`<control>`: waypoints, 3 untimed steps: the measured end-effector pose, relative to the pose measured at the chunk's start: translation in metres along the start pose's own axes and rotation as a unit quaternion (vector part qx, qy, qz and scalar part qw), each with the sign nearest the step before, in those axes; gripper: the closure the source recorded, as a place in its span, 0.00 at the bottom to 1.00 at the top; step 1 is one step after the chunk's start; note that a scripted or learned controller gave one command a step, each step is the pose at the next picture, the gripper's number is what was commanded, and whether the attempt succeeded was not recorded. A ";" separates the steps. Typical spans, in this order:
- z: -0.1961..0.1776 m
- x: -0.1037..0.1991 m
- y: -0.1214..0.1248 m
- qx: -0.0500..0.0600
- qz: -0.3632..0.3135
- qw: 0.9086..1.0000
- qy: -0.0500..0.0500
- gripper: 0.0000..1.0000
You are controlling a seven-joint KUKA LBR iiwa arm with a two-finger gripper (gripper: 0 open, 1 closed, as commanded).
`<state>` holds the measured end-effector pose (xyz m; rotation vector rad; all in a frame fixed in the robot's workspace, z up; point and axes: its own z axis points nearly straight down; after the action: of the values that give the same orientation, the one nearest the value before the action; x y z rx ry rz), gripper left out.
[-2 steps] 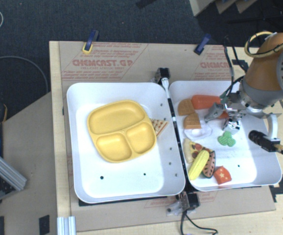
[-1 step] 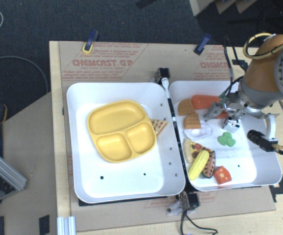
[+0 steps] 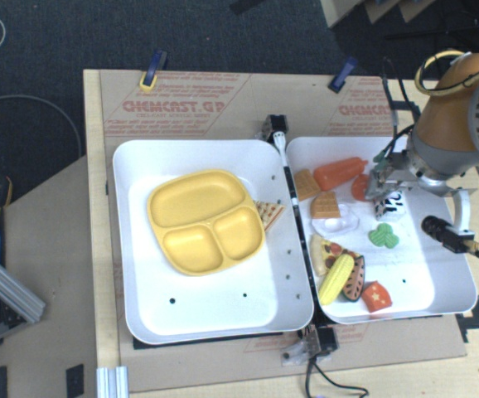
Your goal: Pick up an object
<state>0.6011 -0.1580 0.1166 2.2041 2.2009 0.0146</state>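
My gripper [image 3: 384, 196] reaches down into the right bin [image 3: 447, 293] near its upper middle, just right of a red-orange carrot-like piece [image 3: 337, 172] and a small red piece [image 3: 360, 188]. A green toy [image 3: 383, 237] lies just below the gripper. Lower left in that bin lie a yellow corn cob [image 3: 335, 278], a brown grilled piece [image 3: 355, 277] and a red pepper piece [image 3: 376, 297]. Tan bread-like pieces [image 3: 325, 205] sit near the bin's left wall. Nothing can be seen between the fingers.
The left bin [image 3: 132, 247] holds a yellow divided plate [image 3: 205, 220] and a waffle piece [image 3: 269, 214] by its right wall. The grey arm with its orange band [image 3: 451, 110] comes in over the right bin's upper right corner. Clamps stand on the bench's back edge.
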 end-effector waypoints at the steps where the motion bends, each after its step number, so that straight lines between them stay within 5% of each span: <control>1: -0.057 -0.008 0.010 0.009 -0.001 1.000 0.005 1.00; 2: -0.111 -0.009 0.013 0.008 -0.001 1.000 0.005 1.00; 3: -0.120 0.030 -0.008 0.014 -0.003 1.000 0.007 1.00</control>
<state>0.5898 -0.1261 0.2357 2.2193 2.2279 0.0008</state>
